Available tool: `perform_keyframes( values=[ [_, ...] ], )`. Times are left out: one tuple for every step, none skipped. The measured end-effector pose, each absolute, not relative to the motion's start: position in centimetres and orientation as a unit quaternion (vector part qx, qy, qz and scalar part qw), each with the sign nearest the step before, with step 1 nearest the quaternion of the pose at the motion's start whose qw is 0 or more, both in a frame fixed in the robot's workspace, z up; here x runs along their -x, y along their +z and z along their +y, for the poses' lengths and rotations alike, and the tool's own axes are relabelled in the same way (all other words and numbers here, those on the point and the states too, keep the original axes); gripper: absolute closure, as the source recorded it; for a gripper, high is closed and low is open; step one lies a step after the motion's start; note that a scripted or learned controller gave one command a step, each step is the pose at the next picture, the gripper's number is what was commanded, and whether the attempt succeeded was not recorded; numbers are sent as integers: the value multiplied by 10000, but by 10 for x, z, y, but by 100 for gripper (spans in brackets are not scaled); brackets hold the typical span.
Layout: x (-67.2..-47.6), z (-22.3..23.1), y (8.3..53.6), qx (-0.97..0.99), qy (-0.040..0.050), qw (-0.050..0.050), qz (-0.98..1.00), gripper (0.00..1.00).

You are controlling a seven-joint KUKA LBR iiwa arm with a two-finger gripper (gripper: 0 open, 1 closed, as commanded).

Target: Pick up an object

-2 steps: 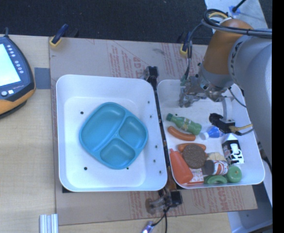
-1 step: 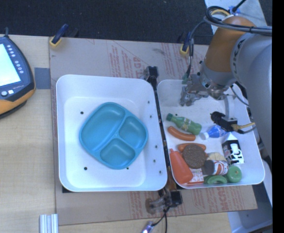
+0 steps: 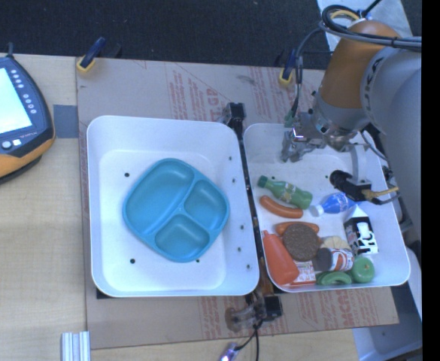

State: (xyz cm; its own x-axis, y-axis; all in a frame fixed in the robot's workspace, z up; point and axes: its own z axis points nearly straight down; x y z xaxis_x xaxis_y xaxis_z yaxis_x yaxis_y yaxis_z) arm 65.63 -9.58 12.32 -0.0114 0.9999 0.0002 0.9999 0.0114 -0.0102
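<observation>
Claw [image 3: 296, 150] of mine hangs at upper right, above the right bin's [image 3: 400, 273] bare top corner; whether it is parted or closed, I cannot tell. Largest to smallest below: blue plate [image 3: 176, 210] at centre-left, green bottle [image 3: 286, 192], sausage [image 3: 280, 207]. Crowded toys may slip or jam.

Red lettering runs across the brown cardboard sheet [image 3: 204, 89] under both bins, too faint to read. A small black-and-white carton [image 3: 361, 235] in the right bin shows bold markings, also illegible from here.
</observation>
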Motion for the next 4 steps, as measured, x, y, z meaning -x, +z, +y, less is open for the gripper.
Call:
perform_keyframes(
  values=[
    [-616,-66,215,7055,5,8,-7087,100],
    [-656,-95,170,7061,18,8,-7081,100],
    [-656,-130,175,7062,7,0,-7080,100],
    [-656,-129,175,7061,6,1,-7081,0]
  ],
)
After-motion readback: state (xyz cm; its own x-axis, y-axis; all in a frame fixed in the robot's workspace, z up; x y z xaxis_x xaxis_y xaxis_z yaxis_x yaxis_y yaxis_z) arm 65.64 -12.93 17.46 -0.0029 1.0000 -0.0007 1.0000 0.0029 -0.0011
